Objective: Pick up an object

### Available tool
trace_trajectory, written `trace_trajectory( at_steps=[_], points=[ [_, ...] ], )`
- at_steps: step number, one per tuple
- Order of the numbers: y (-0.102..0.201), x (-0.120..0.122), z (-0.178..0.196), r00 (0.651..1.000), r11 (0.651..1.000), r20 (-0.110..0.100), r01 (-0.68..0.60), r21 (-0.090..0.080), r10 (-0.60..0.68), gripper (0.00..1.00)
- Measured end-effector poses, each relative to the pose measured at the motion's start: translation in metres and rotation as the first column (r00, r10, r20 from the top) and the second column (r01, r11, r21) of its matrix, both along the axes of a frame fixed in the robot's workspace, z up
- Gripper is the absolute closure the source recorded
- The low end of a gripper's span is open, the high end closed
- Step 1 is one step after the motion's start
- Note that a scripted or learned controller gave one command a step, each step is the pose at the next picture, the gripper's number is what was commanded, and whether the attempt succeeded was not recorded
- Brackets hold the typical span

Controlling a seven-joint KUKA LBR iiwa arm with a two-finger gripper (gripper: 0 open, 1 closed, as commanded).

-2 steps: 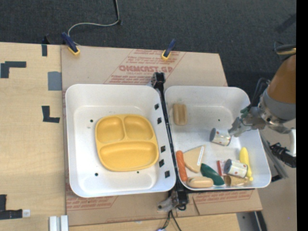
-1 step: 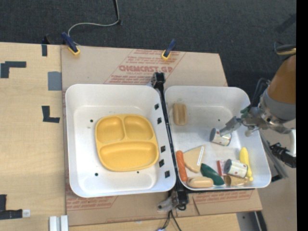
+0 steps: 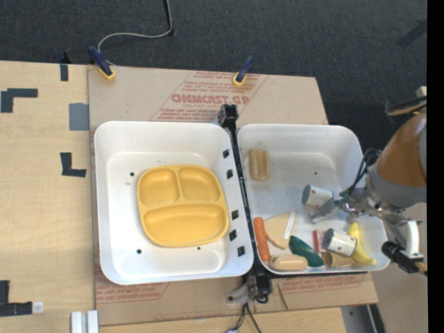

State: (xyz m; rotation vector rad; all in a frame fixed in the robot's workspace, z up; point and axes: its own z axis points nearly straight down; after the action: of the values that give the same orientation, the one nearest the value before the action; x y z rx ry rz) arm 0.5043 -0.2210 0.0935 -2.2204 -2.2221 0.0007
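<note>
Two shallow white bins sit side by side on the table, resting on a sheet of brown cardboard held down by two yellow-and-blue clamps at its far edge. The left bin holds a yellow divided tray, lying flat near the middle with its two small compartments toward the far side and its long compartment toward the near side.

The right bin holds the loose objects. A tan bread-like block lies alone near the far left corner, well apart from the rest. The others crowd the near side: an orange carrot along the left wall, a pale beige flat piece beside it, a dark green piece just to the right, a tan roll-shaped item against the near wall, a small white can lying on its side, and a yellow banana by the near right corner.

The grey arm with its orange band comes in from the right over the right bin's right wall. The claw reaches down into the bin, touching or just above a small whitish cylinder. Whether the claw is apart or together cannot be told at this angle, and no object is clearly seen gripped by it.
</note>
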Motion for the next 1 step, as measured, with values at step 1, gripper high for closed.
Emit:
trace_trajectory(
  at_steps=[1],
  points=[
    [0.0179, -0.0186, -0.0066, 1.0, 1.0, 0.009, 0.002, -0.007, -0.002, 0.0]
  ],
)
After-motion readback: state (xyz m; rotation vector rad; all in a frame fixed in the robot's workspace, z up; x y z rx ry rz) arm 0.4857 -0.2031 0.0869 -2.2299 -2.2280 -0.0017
